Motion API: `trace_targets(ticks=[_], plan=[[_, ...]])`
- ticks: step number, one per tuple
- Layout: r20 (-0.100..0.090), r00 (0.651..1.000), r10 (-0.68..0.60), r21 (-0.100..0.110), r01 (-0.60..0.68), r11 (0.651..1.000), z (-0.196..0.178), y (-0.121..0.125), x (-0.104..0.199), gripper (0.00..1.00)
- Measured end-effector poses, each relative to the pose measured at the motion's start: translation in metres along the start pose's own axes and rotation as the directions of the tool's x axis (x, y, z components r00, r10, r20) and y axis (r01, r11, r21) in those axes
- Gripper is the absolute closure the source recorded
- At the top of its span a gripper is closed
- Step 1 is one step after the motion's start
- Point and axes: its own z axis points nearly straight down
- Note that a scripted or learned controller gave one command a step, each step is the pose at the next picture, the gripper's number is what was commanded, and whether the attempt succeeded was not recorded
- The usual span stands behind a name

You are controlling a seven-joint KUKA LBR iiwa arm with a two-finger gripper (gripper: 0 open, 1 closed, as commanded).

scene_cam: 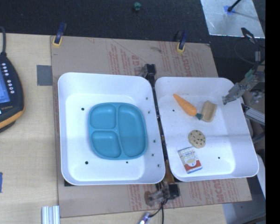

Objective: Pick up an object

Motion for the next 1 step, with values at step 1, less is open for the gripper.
trace_targets(ticks=[1], plan=[[-0.001, 1.0, -0.003, 0.002, 0.003, 1.0, 0.0745, 0.0252, 0.1068, 0.0]])
